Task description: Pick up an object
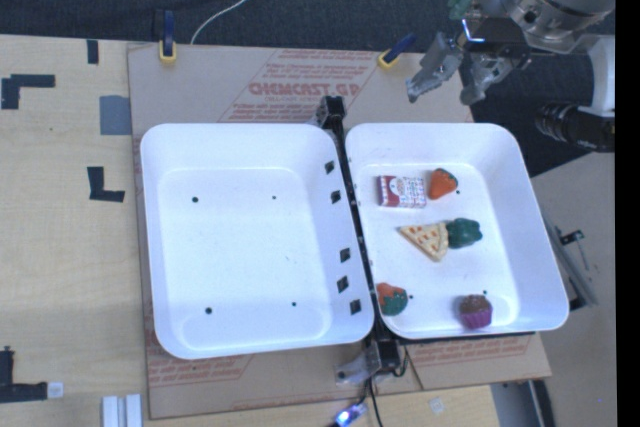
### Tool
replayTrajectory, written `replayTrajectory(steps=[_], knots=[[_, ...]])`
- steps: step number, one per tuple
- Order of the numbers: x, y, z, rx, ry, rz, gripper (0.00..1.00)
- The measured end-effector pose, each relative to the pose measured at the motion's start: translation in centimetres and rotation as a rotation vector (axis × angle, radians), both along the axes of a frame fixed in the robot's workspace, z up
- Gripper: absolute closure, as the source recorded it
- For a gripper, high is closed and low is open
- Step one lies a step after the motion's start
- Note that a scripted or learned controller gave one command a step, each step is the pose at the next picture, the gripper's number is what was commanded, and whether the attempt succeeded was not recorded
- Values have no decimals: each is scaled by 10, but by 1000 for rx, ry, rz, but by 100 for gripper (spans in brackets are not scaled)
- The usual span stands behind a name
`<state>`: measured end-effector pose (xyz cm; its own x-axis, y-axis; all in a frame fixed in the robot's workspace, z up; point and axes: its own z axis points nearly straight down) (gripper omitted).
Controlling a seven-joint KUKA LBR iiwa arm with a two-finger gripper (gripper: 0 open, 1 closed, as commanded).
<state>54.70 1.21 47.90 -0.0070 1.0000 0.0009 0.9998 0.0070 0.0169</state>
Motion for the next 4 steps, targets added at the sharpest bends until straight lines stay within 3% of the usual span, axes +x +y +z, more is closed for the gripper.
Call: replayTrajectory(steps=[1,2,4], knots=[[33,60,3,-1,15,-1,100],[-41,44,61,1,10,-5,100],[17,169,15,-1,19,0,100]])
